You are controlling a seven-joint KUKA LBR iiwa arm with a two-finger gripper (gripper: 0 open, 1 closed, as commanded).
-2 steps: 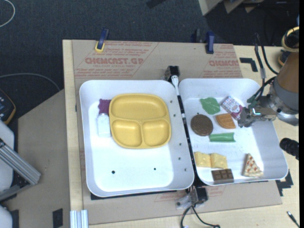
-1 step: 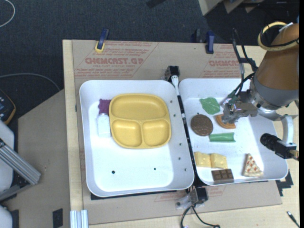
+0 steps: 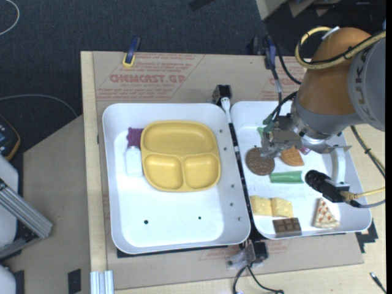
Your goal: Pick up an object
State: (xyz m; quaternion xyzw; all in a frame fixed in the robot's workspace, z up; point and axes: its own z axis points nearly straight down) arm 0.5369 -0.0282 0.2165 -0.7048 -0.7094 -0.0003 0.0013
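Observation:
My gripper (image 3: 269, 147) reaches down into the right bin (image 3: 245, 118), its tip just above a round brown cookie (image 3: 260, 163). Nothing shows between its fingers. Beside it lie an orange snack (image 3: 293, 157), a green stick (image 3: 286, 177), two pale yellow cracker squares (image 3: 272, 206), a brown chocolate block (image 3: 286, 226) and a pizza slice (image 3: 325, 215).
The left bin (image 3: 177, 225) holds a yellow three-part tray (image 3: 180, 155), with a purple item (image 3: 134, 136) and a white item (image 3: 133, 161) at its left side. The arm's orange band and grey body overhang the right bin's far right.

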